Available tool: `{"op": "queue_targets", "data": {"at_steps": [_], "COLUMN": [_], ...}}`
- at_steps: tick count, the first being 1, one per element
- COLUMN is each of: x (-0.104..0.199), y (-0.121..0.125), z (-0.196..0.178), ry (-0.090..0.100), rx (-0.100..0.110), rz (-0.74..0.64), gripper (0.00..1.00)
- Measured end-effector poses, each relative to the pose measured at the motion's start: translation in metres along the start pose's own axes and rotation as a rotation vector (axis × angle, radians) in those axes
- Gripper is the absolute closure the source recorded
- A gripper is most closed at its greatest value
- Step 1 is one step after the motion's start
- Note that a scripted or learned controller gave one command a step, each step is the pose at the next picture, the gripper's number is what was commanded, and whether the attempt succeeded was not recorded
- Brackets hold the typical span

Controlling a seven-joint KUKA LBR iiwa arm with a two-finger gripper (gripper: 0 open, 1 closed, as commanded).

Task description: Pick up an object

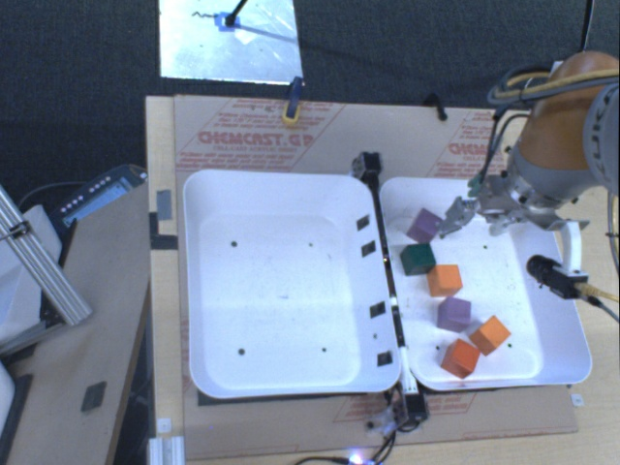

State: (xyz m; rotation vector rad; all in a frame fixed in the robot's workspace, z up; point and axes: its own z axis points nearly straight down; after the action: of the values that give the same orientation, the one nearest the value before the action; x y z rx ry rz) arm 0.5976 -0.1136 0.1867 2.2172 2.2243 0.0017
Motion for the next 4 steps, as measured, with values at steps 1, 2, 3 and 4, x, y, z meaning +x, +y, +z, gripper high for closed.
{"op": "queue_targets", "data": {"at_steps": [1, 2, 3, 4], "x": [0.013, 0.011, 0.098, 0.117], "y": [-0.021, -0.053, -0.048, -0.046], "z": [0.077, 0.097, 0.038, 0.026], "ry": [-0.003, -0.001, 0.001, 0.030], "rx": [-0.020, -0.013, 0.002, 0.004], "rz": [-0.001, 0.002, 0.003, -0.019], "gripper": [0.00, 0.00, 0.00, 1.00]}}
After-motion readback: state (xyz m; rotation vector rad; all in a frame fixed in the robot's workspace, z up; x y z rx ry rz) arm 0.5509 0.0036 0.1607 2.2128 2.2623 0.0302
